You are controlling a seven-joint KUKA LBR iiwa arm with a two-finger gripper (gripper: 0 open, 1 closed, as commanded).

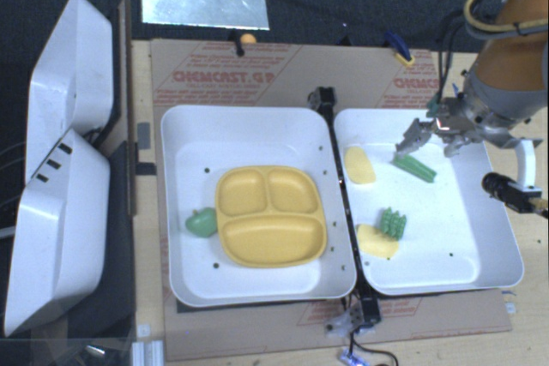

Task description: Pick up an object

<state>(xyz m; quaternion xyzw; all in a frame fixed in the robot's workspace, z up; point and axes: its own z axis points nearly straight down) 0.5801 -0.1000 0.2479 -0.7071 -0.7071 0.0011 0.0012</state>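
In the right bin (pixel 480 261) lie a long green piece (pixel 416 167), a pale yellow piece (pixel 359 165), a dark green ridged piece (pixel 393 223) and a yellow piece (pixel 375 243) beneath it. My gripper (pixel 433 137) hangs over the upper part of the right bin, just above and right of the long green piece. Its fingers look spread, one finger (pixel 414 135) near the green piece's upper end, the other finger (pixel 454 143) to the right. Nothing sits between them.
The left bin (pixel 184 184) holds a yellow divided plate (pixel 270 214) and a small green piece (pixel 202 223) at its left side. A black clamp (pixel 324 99) sits between the bins at the top. White casings stand at the far left.
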